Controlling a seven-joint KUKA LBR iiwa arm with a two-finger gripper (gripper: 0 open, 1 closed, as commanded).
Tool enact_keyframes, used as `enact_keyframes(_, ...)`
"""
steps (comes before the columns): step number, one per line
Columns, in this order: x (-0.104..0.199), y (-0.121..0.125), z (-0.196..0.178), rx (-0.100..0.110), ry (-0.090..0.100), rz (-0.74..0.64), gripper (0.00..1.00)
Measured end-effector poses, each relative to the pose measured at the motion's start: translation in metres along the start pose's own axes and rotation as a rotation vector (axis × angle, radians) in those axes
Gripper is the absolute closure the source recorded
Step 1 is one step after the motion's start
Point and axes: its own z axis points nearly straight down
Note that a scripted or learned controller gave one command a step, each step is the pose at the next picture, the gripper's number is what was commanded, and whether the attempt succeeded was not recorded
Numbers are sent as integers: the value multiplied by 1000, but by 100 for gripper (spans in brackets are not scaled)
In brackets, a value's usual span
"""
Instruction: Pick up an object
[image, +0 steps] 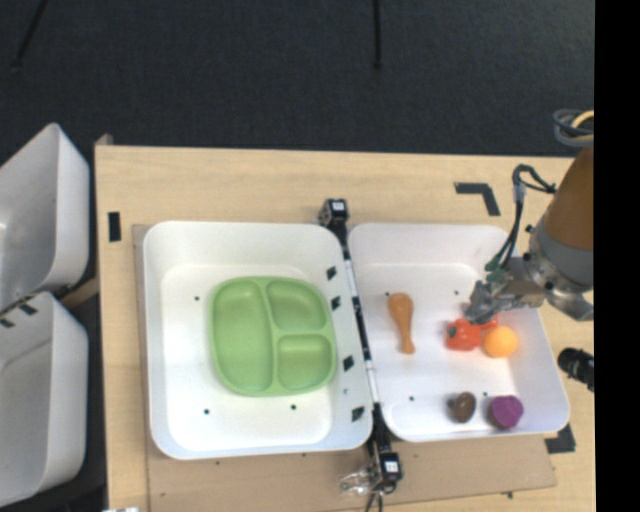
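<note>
Your surface (250, 185) carries two bins side by side. In your left bin (170, 400) lies one divided plate (270, 335), near the middle. In your right bin (420, 255) you have five items: a drumstick (402, 320) left of centre; a tomato (462, 336) to its right, touching an orange (500, 342) further right; a nut (461, 406) and a ball (506, 411) just beside each other along the near wall. Your claw (482, 305) sits directly behind the tomato, over its far edge.
</note>
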Motion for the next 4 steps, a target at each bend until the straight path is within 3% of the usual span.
enact_keyframes(1, 41, 22, -3, 0, 1, -4, 100)
enact_keyframes(3, 151, 60, -9, 1, 1, -4, 100)
enact_keyframes(4, 200, 75, 6, 1, -1, -1, 100)
